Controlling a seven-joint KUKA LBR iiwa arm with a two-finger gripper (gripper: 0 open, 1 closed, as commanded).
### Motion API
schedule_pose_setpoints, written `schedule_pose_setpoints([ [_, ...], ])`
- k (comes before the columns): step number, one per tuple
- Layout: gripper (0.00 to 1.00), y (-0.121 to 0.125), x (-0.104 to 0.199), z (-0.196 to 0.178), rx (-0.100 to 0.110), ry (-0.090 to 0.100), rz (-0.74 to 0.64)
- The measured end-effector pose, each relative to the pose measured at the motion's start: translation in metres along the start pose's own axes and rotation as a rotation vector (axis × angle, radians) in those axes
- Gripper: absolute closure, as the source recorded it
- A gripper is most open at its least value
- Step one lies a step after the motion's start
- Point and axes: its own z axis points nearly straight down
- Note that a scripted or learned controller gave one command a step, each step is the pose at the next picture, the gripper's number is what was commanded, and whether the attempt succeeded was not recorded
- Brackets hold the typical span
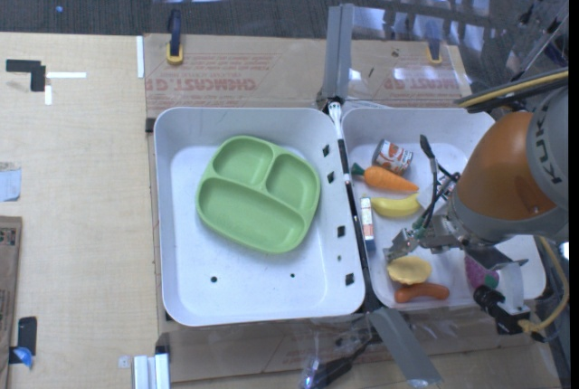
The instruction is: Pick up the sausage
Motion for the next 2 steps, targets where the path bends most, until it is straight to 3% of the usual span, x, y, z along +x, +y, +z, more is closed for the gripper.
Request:
schedule_pose_setpoints([
  [1, 0.0, 0.0, -0.001, 0.0, 0.0, 0.0, 0.273],
  [2, 0.0, -0.001, -0.016, -0.024, 0.0, -0.001, 0.727],
])
